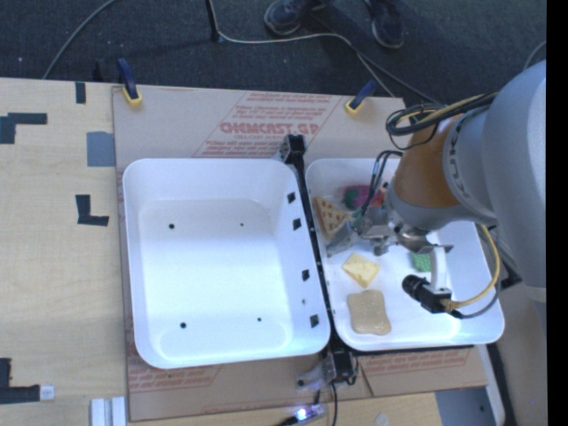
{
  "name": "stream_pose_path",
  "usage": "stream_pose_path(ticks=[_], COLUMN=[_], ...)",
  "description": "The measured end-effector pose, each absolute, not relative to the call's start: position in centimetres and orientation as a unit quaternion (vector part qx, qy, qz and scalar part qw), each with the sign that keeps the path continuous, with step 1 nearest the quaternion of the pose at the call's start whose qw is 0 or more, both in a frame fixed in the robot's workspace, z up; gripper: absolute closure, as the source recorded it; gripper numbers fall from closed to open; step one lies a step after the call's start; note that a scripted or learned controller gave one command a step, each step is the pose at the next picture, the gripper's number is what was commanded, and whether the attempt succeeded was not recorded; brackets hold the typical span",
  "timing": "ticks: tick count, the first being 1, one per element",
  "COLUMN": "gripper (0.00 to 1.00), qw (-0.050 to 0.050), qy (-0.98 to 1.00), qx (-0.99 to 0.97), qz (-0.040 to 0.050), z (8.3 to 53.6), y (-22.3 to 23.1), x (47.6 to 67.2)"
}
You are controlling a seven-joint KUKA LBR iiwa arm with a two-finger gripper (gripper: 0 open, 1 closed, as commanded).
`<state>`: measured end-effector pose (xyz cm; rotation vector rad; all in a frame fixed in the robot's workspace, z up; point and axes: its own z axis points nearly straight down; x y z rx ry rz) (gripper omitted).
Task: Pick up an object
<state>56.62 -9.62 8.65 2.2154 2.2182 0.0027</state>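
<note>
Lying in the right bin [479, 327], a yellow wedge [360, 270] sits just above a tan slab [368, 312]. The gripper [366, 236] hangs just above the wedge, its opening unclear, the arm [461, 162] bent down from the bin's right.

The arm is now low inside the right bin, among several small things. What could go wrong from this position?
1. The gripper sits among closely packed items: a waffle piece, a yellow cheese wedge and a green and pink thing. It may catch two or push one aside.
2. It works close to the divider between the bins, so it might bump it.
</note>
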Motion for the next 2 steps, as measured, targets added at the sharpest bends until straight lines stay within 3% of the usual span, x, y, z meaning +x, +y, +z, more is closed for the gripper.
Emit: stream_pose_path(ticks=[1,2], gripper=[0.0,1.0], qw=[0.002,0.002], qy=[0.707,0.707], qx=[0.707,0.708], qz=[0.0008,-0.0006], z=[8.64,9.57], y=[-9.8,-9.87], x=[49.96,50.03])
